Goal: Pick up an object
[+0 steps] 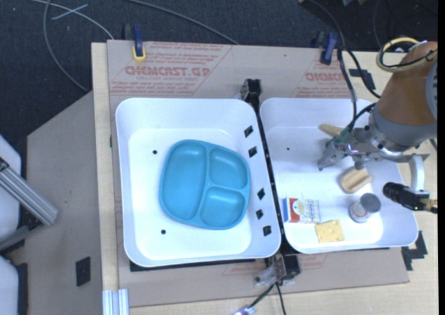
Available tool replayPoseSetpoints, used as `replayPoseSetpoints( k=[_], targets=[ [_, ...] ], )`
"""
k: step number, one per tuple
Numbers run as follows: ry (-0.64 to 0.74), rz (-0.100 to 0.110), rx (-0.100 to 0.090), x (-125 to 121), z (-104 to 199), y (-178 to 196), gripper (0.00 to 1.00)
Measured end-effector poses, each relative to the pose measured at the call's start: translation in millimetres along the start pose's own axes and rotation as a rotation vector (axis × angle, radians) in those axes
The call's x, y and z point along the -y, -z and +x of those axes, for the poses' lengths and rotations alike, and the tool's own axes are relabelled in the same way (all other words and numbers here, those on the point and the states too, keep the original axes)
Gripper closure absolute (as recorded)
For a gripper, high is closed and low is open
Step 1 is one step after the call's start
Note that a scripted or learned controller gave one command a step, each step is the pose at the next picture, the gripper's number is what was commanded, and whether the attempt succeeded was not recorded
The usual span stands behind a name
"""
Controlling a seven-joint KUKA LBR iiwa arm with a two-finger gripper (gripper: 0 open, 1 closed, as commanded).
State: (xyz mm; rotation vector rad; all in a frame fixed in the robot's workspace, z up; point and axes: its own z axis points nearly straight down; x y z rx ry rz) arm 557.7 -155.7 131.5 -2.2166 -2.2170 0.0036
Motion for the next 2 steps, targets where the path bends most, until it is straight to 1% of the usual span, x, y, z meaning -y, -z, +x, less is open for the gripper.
replayPoseSetpoints(
  k=[1, 2],
  targets=[
    [0.0, 0.0, 0.0, 1, 1, -50, 0.0],
    [-0.001, -0.007, 0.001, -1, 0, -35, 1.0]
  ],
)
